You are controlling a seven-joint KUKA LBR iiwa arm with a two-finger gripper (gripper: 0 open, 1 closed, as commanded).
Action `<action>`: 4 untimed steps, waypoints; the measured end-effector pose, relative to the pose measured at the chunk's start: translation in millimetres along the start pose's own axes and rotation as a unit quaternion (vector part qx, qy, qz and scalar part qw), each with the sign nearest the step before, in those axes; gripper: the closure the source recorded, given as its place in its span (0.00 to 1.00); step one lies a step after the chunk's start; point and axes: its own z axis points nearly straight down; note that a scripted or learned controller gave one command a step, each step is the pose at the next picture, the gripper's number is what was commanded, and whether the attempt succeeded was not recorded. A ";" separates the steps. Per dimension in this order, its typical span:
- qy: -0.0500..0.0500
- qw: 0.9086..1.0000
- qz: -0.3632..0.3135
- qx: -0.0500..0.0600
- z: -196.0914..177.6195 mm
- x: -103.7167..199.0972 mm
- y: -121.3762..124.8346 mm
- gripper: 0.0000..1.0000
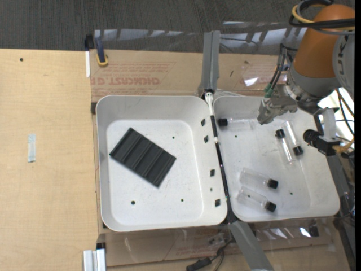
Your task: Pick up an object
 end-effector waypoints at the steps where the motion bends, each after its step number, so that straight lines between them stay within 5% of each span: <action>1: 0.000 1.000 0.006 -0.001 -13.5 -30.3 14.1 1.00; 2: -0.001 1.000 -0.007 -0.001 -33.2 -40.5 17.6 1.00; 3: -0.001 1.000 -0.006 -0.001 -18.7 -15.5 54.3 1.00; 4: 0.000 1.000 -0.023 0.000 -9.3 44.9 59.2 1.00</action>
